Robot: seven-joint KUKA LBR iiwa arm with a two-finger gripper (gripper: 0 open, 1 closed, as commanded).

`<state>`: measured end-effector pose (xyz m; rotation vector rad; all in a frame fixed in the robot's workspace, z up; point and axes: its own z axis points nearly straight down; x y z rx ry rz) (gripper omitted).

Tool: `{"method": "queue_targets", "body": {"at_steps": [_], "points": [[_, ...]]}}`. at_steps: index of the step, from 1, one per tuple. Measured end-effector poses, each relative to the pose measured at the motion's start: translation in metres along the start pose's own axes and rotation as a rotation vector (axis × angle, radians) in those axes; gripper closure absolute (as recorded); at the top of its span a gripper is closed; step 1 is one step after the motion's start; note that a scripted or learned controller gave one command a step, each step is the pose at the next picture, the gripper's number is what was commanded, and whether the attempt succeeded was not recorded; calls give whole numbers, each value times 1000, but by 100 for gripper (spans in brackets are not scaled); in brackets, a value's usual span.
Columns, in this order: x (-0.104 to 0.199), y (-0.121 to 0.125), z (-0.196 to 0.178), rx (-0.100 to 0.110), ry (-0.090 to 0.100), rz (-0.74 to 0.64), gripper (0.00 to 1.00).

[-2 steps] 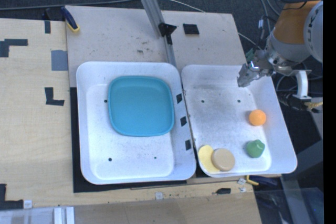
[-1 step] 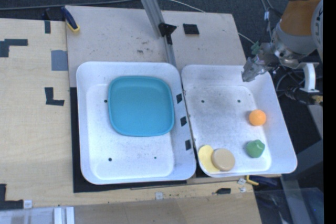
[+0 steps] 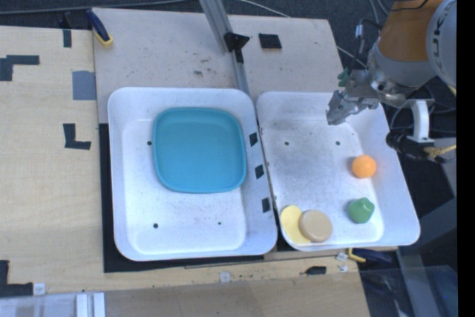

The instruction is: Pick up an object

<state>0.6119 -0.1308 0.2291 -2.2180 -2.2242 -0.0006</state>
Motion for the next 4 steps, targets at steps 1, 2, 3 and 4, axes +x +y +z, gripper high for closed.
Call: {"method": "queue_targets", "body": {"at_steps": [1,2,3,4], "points": [[60,-16,1,0,0,-1,100],[113,-29,-8,0,1,-2,100],[164,-44,-16,0,1,-2,100],[209,-55,-17,1,0,-2,100]]}}
